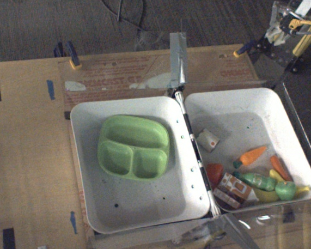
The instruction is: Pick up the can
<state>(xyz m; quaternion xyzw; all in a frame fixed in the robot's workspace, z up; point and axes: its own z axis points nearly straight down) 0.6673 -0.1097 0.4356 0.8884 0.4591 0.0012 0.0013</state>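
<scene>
The can (208, 139) is a small whitish cylinder with a red mark on its end. It lies tilted on its side in the right bin (235, 100), close to that bin's left wall. My gripper (290, 12) hangs at the top right corner of the camera view, beyond the bins' far right corner and well away from the can. It appears as a pale mechanism with yellow parts, and nothing is seen held in it.
Toy food crowds the right bin's near end: a carrot (251, 156), a red piece (215, 172), a brown carton (234, 189), a green bottle (259, 181) and a yellow banana (271, 194). A green divided plate (133, 153) lies in the left bin (98, 209).
</scene>
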